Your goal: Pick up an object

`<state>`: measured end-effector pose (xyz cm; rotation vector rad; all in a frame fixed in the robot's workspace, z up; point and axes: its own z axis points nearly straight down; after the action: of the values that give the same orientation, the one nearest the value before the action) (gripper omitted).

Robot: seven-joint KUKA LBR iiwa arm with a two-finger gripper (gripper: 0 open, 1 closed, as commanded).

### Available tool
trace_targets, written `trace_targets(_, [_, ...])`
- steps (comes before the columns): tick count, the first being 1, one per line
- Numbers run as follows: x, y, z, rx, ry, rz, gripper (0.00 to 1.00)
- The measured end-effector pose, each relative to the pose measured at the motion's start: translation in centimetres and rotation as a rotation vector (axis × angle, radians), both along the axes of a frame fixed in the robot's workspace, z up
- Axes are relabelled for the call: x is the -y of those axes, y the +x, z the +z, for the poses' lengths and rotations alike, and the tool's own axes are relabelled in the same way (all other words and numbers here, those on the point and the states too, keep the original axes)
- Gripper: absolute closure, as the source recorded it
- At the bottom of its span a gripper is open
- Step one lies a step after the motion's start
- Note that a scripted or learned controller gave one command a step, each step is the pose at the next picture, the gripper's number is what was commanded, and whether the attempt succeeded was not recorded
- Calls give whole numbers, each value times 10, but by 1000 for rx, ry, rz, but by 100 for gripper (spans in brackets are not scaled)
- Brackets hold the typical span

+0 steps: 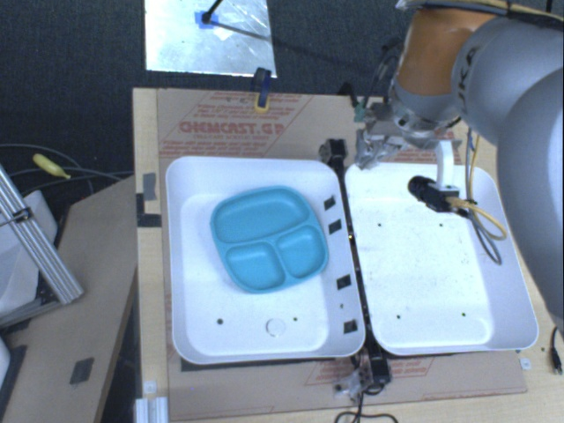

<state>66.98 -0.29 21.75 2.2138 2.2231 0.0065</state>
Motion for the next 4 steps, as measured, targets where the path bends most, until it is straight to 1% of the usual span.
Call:
trace_targets(1, [-23,-45,-22,-9,1,0,100])
trace_targets(2, [-19,-90,-34,-10,0,-5,100])
trace_targets(3, [-66,-62,5,1,2,4,100])
trace_targets(4, [-77,-127,17,-6,1,1,100])
